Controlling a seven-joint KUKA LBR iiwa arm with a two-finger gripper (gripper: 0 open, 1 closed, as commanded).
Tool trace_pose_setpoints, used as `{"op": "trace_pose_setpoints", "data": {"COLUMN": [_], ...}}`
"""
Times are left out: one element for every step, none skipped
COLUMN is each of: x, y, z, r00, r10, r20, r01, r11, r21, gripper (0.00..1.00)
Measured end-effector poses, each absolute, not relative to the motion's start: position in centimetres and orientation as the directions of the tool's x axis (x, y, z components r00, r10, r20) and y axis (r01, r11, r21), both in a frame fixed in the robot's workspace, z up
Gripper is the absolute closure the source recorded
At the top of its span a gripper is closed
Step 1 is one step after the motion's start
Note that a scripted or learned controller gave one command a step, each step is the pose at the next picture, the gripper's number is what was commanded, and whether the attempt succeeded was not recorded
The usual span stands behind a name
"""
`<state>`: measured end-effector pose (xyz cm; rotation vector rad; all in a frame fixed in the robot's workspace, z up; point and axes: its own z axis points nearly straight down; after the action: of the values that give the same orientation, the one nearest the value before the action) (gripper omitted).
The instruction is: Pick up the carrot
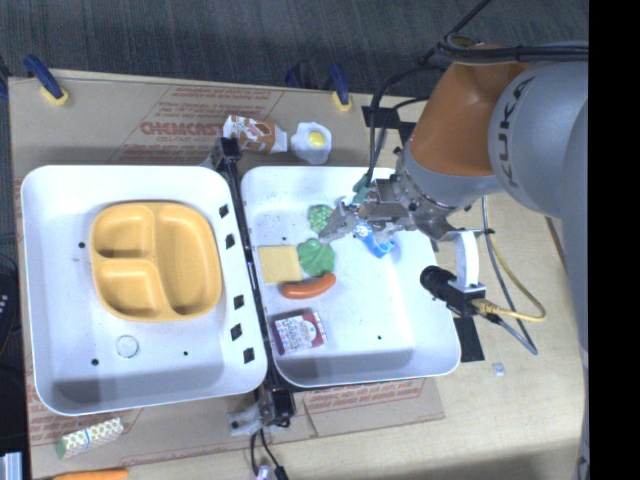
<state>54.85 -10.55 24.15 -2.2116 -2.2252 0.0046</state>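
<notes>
Find the carrot (307, 287) in the right bin (400, 358), touching the green leaf (316, 257), beside the yellow slice (279, 264). Cannot tell whether the gripper (342, 222) is parted or closed. Shift it over the carrot, straddle the narrow width, avoid the leaf.

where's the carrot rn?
The carrot lies outside both bins, on the bench at the camera view's bottom-left edge, just below the left bin and a small patterned packet.
</notes>
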Motion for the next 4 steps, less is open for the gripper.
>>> {"op": "trace_pose_setpoints", "data": {"x": [52.6,52.7,52.3,48.2], "y": [-9.7,-9.7,-13.0,-9.4], "z": [9.5,10.6,23.6,10.4], "r00": [0.079,0.074,0.028,-0.038], "r10": [0.997,0.997,1.0,0.999], "r20": [0.001,0.001,0.0,0.001], "r01": [0.997,0.997,1.0,0.999], "r11": [-0.079,-0.074,-0.028,0.038], "r21": [-0.007,-0.009,-0.001,0.005], "gripper": [0.0,1.0,1.0,1.0]}}
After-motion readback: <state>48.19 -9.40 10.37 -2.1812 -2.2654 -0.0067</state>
